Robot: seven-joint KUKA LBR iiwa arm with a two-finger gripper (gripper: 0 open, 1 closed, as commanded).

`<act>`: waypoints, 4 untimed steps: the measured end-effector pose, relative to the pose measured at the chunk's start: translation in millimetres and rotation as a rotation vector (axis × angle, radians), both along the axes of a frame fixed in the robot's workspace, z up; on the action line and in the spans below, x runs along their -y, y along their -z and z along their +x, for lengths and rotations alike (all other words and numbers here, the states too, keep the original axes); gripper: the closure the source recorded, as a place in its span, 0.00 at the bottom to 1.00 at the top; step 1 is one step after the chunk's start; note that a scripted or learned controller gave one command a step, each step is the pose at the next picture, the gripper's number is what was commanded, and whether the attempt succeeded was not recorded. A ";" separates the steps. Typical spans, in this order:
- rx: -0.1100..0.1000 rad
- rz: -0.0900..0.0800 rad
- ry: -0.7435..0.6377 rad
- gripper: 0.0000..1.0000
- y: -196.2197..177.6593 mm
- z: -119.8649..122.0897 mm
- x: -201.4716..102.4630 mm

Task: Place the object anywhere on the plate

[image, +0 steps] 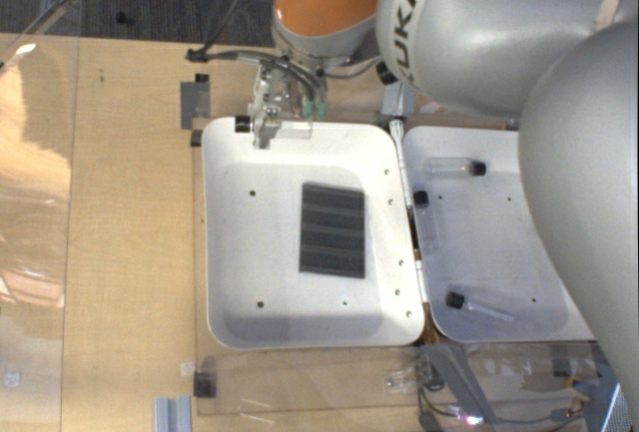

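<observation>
Gripper (268,126) hangs over the left bin's (230,320) far rim; its grip state cannot be told. "KUKA" marks the arm (469,21). A dark ribbed plate (332,229) lies mid-bin, white floor open around it.

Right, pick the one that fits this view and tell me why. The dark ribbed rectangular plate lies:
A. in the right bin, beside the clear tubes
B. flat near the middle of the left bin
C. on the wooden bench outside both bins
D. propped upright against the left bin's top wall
B: the dark ribbed plate lies flat on the floor of the left bin, about at its centre, away from the gripper up at that bin's top edge.
</observation>
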State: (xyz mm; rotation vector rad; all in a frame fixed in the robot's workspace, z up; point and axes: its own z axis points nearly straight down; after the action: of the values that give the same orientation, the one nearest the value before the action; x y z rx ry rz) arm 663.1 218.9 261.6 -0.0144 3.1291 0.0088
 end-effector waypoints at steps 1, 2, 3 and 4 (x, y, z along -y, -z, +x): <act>0.003 -0.005 -0.542 1.00 -54.2 6.6 -17.1; -0.003 -0.005 -0.636 1.00 120.4 6.2 9.2; 0.007 -0.011 -1.082 1.00 5.9 7.1 12.7; 0.007 -0.015 -1.571 1.00 32.5 6.7 23.9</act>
State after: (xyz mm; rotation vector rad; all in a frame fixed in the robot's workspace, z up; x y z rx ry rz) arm 669.9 195.0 229.1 -2.2242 2.2027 -0.0008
